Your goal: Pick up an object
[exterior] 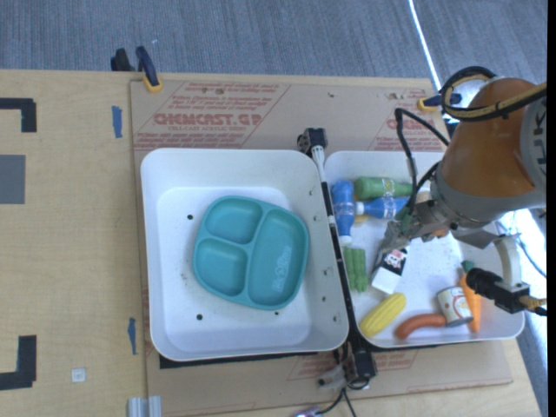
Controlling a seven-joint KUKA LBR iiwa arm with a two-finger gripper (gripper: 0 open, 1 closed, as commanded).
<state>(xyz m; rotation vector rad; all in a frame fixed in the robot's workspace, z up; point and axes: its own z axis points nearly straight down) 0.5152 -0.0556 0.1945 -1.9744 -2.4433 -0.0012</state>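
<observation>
Claw (401, 233) low in the right bin (512, 324), just above a small white carton (389, 272). Finger spread: cannot tell. Nothing visibly gripped.

Around it: blue bottle (346, 205) and green bottle (380, 187) behind the claw, green stick (355, 268) along the left wall, corn cob (383, 314), sausage (420, 324), small can (450, 303) and carrot (472, 301) toward the front. Teal divided plate (250, 252) in the left bin (165, 233).

Risk: crowded items; a descent between carton and bottles may nudge them aside and close on air.

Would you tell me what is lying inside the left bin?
The left bin holds a teal divided plate, its three compartments bare. Whatever lies beneath the plate is covered.
</observation>
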